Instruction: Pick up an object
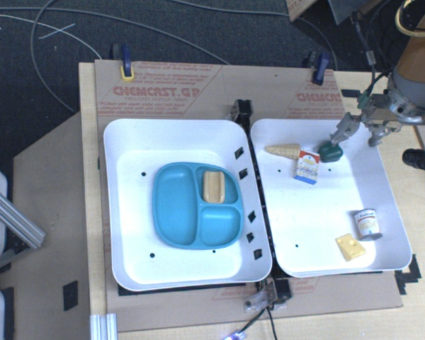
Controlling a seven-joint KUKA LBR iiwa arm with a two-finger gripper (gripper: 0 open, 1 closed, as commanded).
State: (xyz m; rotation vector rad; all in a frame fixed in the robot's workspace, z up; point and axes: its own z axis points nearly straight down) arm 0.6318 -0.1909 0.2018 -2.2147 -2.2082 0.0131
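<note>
Up top of right bin (382,190): tool (360,127) spread wide, released, beside small dark-green rounded object (331,151).

tray (177,218) in left bin (127,190)

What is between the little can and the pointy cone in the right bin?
In the camera view, the small red and white carton lies between the cone and the can, close to the cone; the remaining stretch is bare bin floor.

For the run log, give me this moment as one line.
hand over right bin, near teal object | nothing seen held | carton, cone, can, cheese loose
</note>
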